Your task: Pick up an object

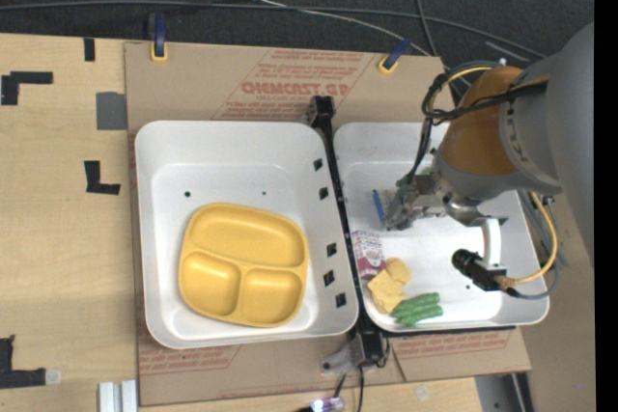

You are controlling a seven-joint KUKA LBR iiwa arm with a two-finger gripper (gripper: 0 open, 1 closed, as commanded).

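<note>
My gripper (398, 210) is low in the right bin (367, 145), near its middle left, right beside a thin blue pen-like object (379, 205) lying on the floor. A pink-and-white packet (368, 253) lies close to the divider. In front of it are a yellow cheese-like block (389, 286) and a green bean pod (418, 308) near the front wall. The left bin (159, 150) holds a yellow divided plate (241, 263).
The arm's grey and orange wrist (483, 135) hangs over the right bin's back right part. A black bar (333, 207) divides the two bins. Cardboard (241, 82) lies under both bins, clamped at the back edge.
</note>
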